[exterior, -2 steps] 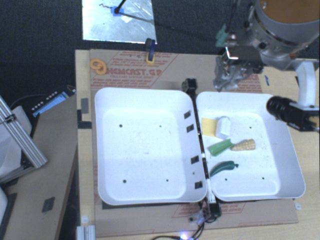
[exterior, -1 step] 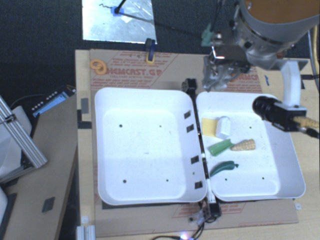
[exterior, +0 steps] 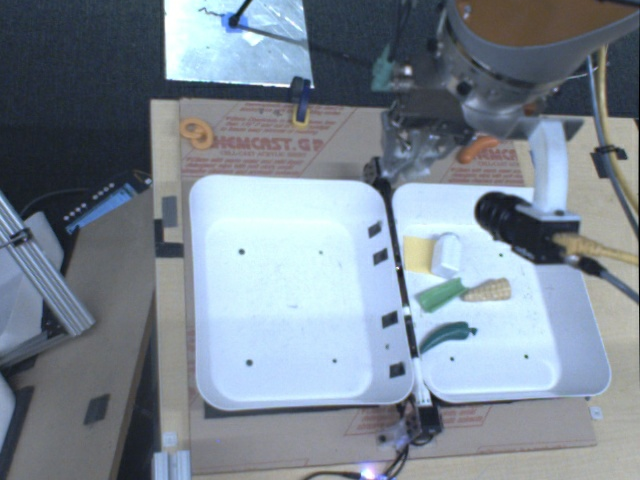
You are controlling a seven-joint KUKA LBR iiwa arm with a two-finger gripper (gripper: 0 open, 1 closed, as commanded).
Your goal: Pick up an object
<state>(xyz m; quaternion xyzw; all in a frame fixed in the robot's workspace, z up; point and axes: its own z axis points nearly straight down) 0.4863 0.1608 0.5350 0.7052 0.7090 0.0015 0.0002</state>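
A: Yellow block (exterior: 419,254) lies in the right bin (exterior: 570,368), close to the divider (exterior: 403,298) between the bins, touching a white piece (exterior: 447,253) on its far side from the divider.

B: And the rest?

A: Just toward the near rim from the block, a light green piece (exterior: 440,294) and a tan corn-like piece (exterior: 487,290); nearer still, a dark green pepper (exterior: 445,336). The left bin (exterior: 290,298) is across the divider.

B: The gripper (exterior: 412,158)?

A: Beyond the block, above the bins' far edge. Spread or pressed, I cannot tell.

B: Progress?

A: By my judgement nothing is lifted; approach, grasp and raise all remain
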